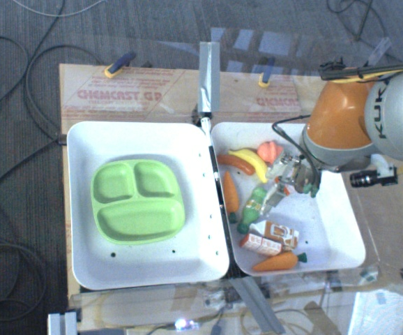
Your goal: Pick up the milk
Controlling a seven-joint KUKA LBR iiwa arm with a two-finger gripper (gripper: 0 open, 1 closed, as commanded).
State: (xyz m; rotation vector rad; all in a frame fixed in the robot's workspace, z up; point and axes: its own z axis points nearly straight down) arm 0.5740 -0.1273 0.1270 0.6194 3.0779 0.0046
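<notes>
The milk carton [270,239] lies flat in the lower middle of the right bin [341,215], long axis running left-right with a slight tilt. The hand [292,176] hovers above-right of it, fingers narrowly parted, holding nothing.

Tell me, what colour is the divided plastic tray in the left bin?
The divided plastic tray is light green, seen clearly in the camera view.

Tray [139,201] in left bin [79,257]
</notes>
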